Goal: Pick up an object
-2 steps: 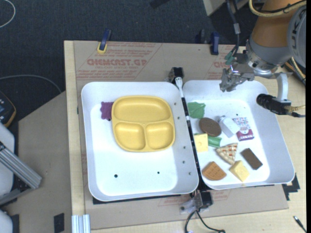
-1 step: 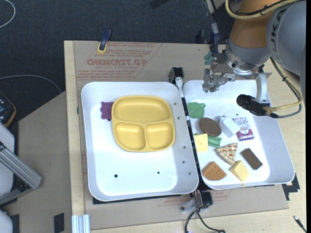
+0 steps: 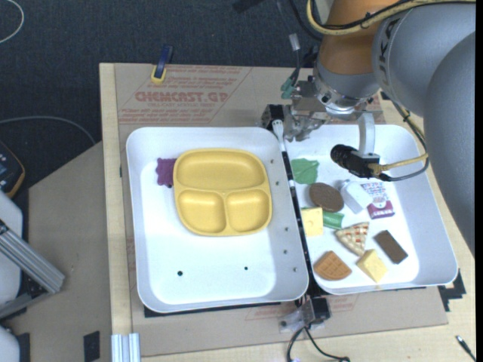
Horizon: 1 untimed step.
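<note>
Gripper (image 3: 300,127) hovering over right bin's (image 3: 438,232) far-left corner — jaws' state unclear, nothing visibly held; nearest target green leaf piece (image 3: 305,170) just below, likely light, thin, slippery plastic — best pinched across its narrow edges.

Board under the bins (image 3: 189,96): red print, upside-down-looking stencil letters, reads roughly "CHEMCAST GP"; a finer line of red print beneath it, too small to read.
Small white packet (image 3: 375,199) in the right bin (image 3: 438,225): purple markings, illegible.
</note>
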Available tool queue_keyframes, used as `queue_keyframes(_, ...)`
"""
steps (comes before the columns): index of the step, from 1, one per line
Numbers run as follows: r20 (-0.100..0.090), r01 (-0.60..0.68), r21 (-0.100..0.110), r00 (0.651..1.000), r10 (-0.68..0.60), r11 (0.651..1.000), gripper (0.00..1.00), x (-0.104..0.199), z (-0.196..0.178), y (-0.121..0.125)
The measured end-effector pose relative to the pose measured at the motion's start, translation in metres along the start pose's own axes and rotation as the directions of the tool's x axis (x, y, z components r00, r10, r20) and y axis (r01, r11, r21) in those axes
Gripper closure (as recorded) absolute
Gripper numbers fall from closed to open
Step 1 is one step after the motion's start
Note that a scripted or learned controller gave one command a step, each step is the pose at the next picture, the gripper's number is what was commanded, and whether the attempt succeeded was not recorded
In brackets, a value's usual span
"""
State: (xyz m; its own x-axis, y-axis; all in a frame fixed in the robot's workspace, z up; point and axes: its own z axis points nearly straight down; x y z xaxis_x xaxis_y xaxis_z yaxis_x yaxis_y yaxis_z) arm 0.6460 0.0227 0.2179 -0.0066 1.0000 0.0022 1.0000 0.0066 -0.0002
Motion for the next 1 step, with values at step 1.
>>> queue_keyframes(1,0.0,-0.001,-0.006,1.0,0.001,1.0,1.0,0.0443,-0.0168,0.0215)
